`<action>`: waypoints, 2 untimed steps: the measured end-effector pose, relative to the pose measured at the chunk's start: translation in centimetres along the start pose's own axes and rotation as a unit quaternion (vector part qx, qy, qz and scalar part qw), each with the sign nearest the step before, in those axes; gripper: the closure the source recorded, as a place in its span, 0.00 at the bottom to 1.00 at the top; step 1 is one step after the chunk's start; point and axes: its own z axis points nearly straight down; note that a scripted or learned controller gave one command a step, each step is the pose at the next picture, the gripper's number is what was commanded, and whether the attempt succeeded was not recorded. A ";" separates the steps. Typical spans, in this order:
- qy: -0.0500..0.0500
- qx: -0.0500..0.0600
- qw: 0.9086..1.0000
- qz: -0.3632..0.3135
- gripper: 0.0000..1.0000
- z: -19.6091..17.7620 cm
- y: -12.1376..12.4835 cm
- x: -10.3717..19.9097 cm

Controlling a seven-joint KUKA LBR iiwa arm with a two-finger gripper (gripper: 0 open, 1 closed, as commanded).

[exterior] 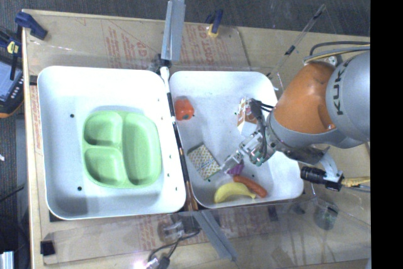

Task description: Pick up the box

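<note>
Left bin (56, 135) is sitting on the bench (107, 38), holding a green divided tray (121, 148) lying flat near its middle, three compartments facing up. Right bin (214, 88) is sitting just beside it, walls touching along the centre seam. In the right bin, near the left wall, a small orange-red tomato-like item (183, 109) is resting alone. Lower down, a patterned sponge-like pad (203, 160) is lying flat, tilted. Near the front wall a yellow banana (232, 193) is lying with a red-orange chili-shaped item (250, 186) touching its upper side. A small purple item (235, 169) is showing just above them, under the gripper. The gripper (247, 155) is hovering low over the bin's middle-right; can't tell if the jaws are open or closed, nothing clearly between them. The box (247, 114), white with brown print, is standing just above the gripper, near the bin's right side, partly hidden by the arm (305, 107) reaching in from the right.
</note>
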 end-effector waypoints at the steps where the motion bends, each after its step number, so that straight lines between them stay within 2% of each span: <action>1: -0.004 -0.003 1.000 0.026 0.00 2.6 -0.2 -0.9; 2: -0.002 -0.001 0.990 0.143 0.00 3.1 1.5 -2.9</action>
